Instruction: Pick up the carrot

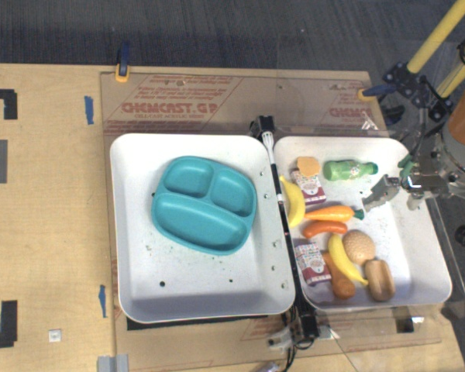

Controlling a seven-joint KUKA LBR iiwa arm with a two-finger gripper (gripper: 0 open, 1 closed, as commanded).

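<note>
The carrot (333, 213) is orange with a green top at its right end. It lies across the middle of the right bin (426, 242), between a banana (293, 200) and a second orange vegetable (324, 228). My gripper (393, 196) hangs over the right part of that bin, just right of and slightly above the carrot's green end. It is open, with nothing between its fingers (374, 193). The left fingertip is close to the carrot top but apart from it.
A teal divided plate (205, 204) sits in the left bin (132, 231). Around the carrot are a green bottle (349, 170), an orange block (307, 165), two snack packets (311, 263), a second banana (341, 259), a tan round item (358, 245) and a brown roll (379, 279).
</note>
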